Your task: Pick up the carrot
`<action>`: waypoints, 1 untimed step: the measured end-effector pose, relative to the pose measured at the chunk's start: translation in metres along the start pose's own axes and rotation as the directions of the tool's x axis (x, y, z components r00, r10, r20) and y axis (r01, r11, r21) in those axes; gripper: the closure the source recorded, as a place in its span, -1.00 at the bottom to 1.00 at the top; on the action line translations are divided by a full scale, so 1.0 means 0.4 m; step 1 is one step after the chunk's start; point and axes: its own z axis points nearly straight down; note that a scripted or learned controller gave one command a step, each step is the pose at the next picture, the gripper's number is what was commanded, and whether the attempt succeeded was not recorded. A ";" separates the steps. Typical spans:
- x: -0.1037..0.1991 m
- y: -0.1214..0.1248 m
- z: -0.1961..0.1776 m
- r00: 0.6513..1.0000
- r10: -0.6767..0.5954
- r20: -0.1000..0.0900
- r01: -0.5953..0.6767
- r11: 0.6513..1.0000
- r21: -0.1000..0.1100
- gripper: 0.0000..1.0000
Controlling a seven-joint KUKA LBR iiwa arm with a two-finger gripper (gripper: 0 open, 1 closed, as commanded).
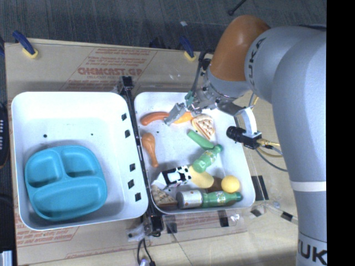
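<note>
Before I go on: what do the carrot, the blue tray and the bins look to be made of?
The carrot looks like moulded toy plastic: even orange, smooth, slightly glossy. The blue tray seems rigid plastic with a satin finish, its compartments having soft rounded edges. The left bin and right bin look like thin white plastic, matte, with rounded corners. None is certain from looks alone.
</note>
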 end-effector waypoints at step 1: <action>-0.084 0.065 0.183 0.975 0.220 0.012 -0.220 0.975 -0.022 -1.00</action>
